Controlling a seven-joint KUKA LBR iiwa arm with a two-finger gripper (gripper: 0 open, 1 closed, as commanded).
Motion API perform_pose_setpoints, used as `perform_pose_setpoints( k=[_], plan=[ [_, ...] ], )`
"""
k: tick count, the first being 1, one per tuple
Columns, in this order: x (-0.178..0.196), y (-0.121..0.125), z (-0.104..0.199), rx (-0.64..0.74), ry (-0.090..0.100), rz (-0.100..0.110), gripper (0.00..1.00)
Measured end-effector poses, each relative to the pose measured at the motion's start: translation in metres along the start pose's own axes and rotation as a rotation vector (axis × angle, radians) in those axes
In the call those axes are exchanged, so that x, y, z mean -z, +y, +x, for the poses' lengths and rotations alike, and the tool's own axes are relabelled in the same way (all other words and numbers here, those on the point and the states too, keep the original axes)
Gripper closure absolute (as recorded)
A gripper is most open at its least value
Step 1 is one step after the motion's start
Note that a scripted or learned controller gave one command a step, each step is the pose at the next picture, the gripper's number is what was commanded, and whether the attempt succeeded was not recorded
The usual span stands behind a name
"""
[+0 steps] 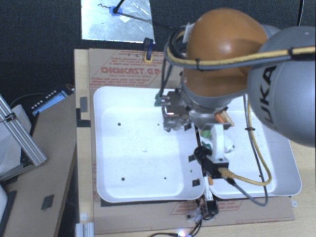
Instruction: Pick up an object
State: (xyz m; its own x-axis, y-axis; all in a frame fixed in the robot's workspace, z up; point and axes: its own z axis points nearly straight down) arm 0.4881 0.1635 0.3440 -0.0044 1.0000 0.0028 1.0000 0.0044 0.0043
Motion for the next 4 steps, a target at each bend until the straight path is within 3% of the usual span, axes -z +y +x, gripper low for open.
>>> perform_pose_setpoints(
  k=[1, 2, 3, 4],
  plan=[
    [0.074, -0.001, 0.076, 0.007, 0.004, -0.004, 1.00],
    [0.082, 0.000, 0.072, 0.004, 0.000, 0.001, 1.00],
    [0.126, 0.071, 0.070, -0.005, 0.000, -0.004, 1.00],
    [0.195, 0.105, 0.056, -0.004, 0.000, -0.006, 1.00]
  ],
)
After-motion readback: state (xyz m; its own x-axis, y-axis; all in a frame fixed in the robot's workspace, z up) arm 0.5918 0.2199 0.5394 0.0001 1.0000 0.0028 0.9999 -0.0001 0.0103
